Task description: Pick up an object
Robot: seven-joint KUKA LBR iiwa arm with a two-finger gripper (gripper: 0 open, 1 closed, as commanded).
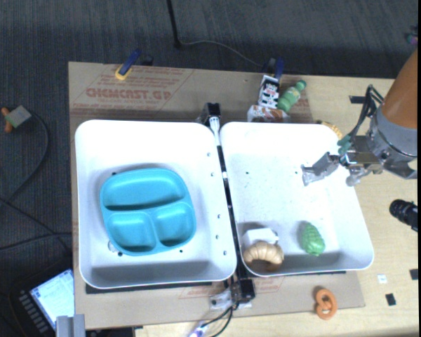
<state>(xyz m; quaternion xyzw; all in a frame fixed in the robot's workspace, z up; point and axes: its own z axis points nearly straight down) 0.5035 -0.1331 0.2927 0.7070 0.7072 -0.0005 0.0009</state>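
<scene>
My gripper hangs over the right part of the right bin, with the arm coming in from the right edge. Its two fingers stand apart, open, with nothing between them. A green lumpy object lies near the bin's front right, below the gripper. A tan croissant-shaped object rests at the front edge, touching a small white item just behind it.
The left bin holds a blue three-compartment tray. A green bottle and a packet lie on the bench behind the right bin. An orange ring sits in front of it.
</scene>
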